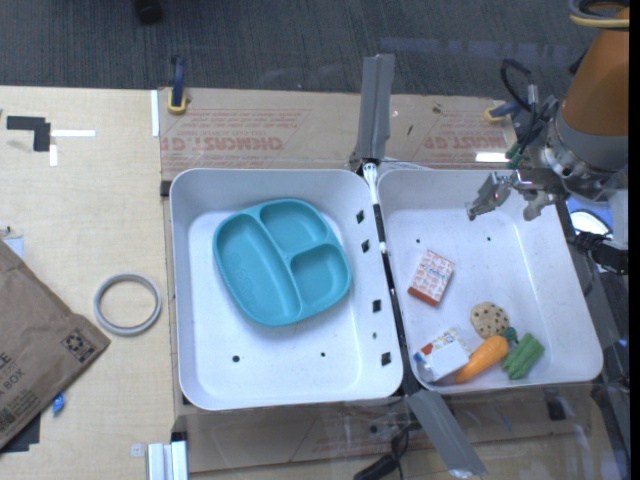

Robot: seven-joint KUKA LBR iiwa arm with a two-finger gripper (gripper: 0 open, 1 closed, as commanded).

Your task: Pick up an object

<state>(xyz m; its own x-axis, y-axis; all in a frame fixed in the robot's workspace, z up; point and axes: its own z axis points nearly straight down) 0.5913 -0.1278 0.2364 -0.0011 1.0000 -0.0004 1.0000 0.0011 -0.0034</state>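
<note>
You see the gripper [512, 196] spread and holding nothing above the far side of the right bin [560, 268], and the carrot [483, 357], probably a toy, waits unpicked at its near edge.

Even, fairly bright overhead light falls across the scene, with no harsh glare. The two shallow white plastic bins [285, 383] read cleanly, slightly washed out on their rims. The teal three-compartment plastic plate [282, 260] throws only a faint, soft shadow onto the bin floor, so the light seems diffuse. The dark grey carpet floor [300, 18] at the top is dim and low in detail. Overall sharpness is modest; the grey and orange robot arm [598, 98] at the right edge looks slightly blurred.
</note>
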